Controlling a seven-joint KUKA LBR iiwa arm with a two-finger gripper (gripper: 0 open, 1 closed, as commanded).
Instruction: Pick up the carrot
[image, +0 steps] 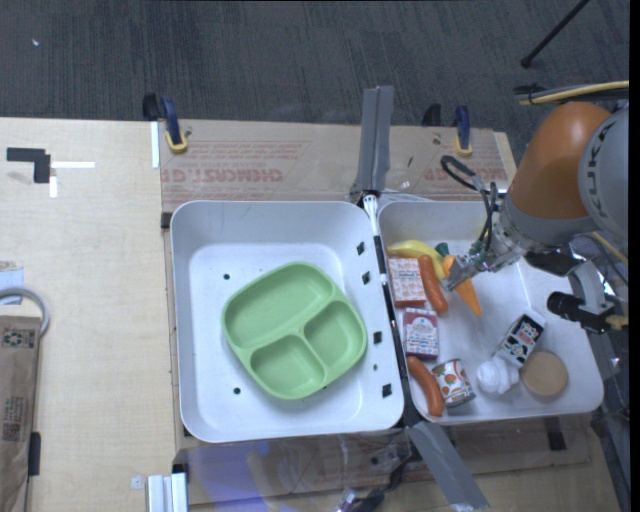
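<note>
In the camera view two white bins sit side by side on the worktop (90, 300). The left bin (200, 240) holds a green plate with three parts (293, 330). The right bin (570, 400) is full of small things: a yellow banana (410, 247), two red snack boxes (404, 280), a hot dog (425, 385), a little can (452, 383), a white ball (492, 376), a small carton (520, 338) and a round tan thing (545, 374). The carrot (466, 295) is in the right bin, near the top and a bit left of the middle, with its thin tip pointing down and to the right. Another long orange thing (432, 285) lies just beside it, against the snack boxes. To do this step well, I think the hand (470, 264) should close across the thick part of the carrot, not the thin tip, and should take care not to pinch the orange thing next to it too. Then it should lift straight up, slowly. The grey arm (560, 170) reaches in from the right and bends down over the bin. The hand points down and left, right at the top end of the carrot. It looks like it touches the carrot, but I cannot tell how far open it is or if it has hold of anything.
</note>
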